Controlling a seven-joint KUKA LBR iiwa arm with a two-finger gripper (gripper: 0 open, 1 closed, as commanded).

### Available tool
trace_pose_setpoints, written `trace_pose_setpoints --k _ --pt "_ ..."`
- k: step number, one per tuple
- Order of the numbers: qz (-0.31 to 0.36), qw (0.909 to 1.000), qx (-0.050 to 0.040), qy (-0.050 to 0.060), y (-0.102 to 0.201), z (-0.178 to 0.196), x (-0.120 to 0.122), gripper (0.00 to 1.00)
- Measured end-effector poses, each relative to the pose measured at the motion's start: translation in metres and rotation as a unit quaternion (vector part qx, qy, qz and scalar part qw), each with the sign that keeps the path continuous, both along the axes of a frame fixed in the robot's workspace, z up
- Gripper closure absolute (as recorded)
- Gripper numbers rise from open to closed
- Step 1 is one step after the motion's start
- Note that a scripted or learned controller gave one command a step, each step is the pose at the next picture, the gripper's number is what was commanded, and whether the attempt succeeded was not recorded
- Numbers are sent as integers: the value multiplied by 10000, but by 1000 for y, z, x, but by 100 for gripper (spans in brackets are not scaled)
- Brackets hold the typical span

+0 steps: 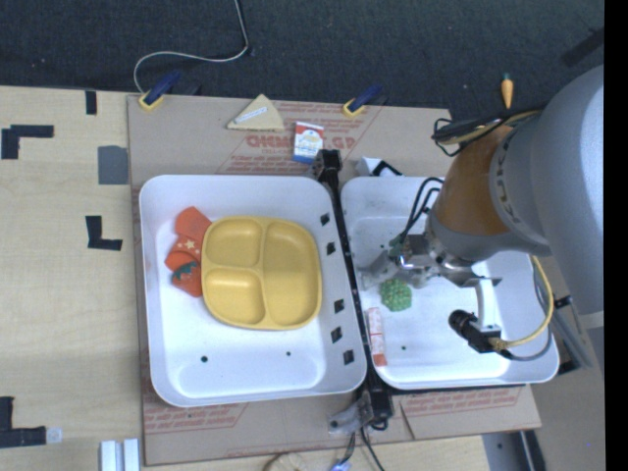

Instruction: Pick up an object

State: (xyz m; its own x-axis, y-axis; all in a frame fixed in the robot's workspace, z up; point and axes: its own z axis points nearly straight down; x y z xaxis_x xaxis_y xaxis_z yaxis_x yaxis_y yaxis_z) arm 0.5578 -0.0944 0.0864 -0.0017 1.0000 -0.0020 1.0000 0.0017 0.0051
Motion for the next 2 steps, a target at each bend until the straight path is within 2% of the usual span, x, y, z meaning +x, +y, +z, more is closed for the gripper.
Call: trace_pose_setpoints --k 1,2 --pt "-2 10000 -2 -8 -8 0 -33 0" --pt "-6 10000 1 12 0 0 4 0"
